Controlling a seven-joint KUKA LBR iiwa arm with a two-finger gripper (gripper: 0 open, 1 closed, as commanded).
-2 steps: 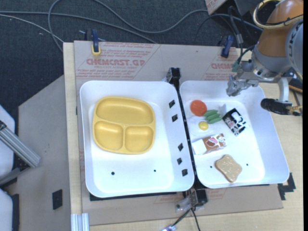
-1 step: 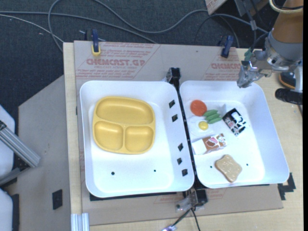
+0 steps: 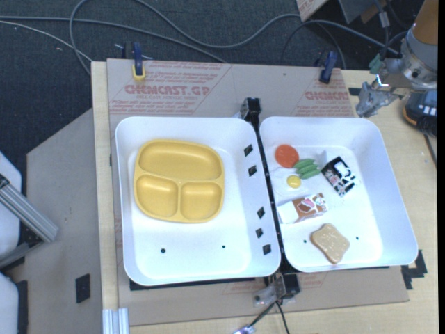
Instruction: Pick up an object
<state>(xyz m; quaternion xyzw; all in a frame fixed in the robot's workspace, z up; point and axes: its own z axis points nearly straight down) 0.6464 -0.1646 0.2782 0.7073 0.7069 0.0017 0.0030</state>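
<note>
The right bin (image 3: 381,186) holds several small items: a red round piece (image 3: 286,154), a green pod (image 3: 306,167), a small yellow ball (image 3: 294,181), a black-and-white block (image 3: 338,176), a printed packet (image 3: 309,206) and a tan toast slice (image 3: 329,243). My gripper (image 3: 370,101) hangs at the upper right, above the bench just outside the right bin's far corner, well away from all the items. Nothing shows between its fingers.
The left bin (image 3: 132,186) carries a yellow three-compartment tray (image 3: 179,179). A black divider with clips (image 3: 259,186) runs between the bins. Blue clamps (image 3: 138,61) (image 3: 327,67) grip the board's far edge. Cables trail across the dark floor behind.
</note>
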